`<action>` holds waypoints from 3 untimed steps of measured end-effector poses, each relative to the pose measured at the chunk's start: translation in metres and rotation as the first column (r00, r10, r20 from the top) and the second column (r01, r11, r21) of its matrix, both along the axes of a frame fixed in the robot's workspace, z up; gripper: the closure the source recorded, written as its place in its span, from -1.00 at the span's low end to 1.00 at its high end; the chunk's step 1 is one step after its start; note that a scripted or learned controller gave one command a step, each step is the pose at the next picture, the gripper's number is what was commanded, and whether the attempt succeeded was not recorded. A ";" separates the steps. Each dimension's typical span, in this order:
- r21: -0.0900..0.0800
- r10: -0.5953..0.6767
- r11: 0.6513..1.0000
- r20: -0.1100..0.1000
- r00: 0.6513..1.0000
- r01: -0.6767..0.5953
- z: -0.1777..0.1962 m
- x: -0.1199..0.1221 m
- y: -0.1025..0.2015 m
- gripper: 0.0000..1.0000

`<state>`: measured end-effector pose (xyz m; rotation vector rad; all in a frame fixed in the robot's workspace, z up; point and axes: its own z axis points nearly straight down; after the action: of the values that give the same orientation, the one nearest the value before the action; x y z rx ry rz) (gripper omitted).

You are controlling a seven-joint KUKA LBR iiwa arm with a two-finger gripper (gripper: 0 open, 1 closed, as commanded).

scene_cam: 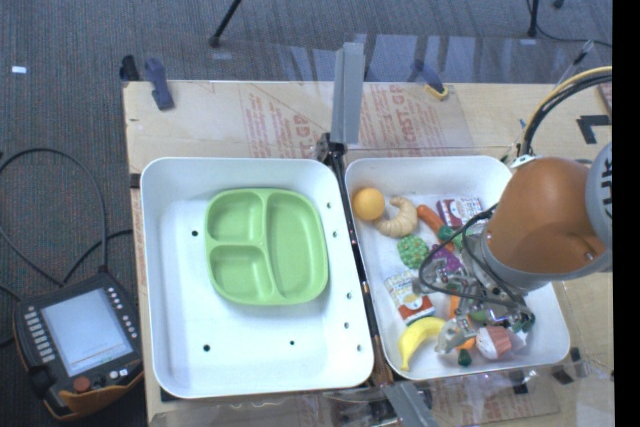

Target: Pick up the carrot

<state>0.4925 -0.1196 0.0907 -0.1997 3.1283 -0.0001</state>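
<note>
The carrot (429, 215), small and orange with a green top, lies in the upper middle of the right bin (545, 355), between a croissant (398, 217) and a red-and-white packet (461, 210). My gripper (467, 307) hangs low over the bin's lower middle, under the orange wrist band (540, 220) and a tangle of black cables. It sits below and to the right of the carrot, apart from it, among other toy foods.
The right bin also holds an orange (368, 204), a green broccoli piece (413, 250), a purple item (446, 263), a printed card (404, 293), a banana (420, 338) and small toys (490, 341). A green divided plate (268, 245) lies in the left bin (175, 335).
</note>
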 end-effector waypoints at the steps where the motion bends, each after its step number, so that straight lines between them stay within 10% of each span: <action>1: -0.001 0.004 1.000 0.008 1.000 -0.004 0.013 0.003 0.001 1.00; 2: 0.001 0.005 1.000 0.003 1.000 -0.005 0.010 0.002 0.002 -1.00; 3: 0.002 0.008 1.000 0.005 1.000 -0.008 0.020 0.003 0.003 1.00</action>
<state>0.4955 -0.1162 0.1105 -0.2121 3.1226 0.0025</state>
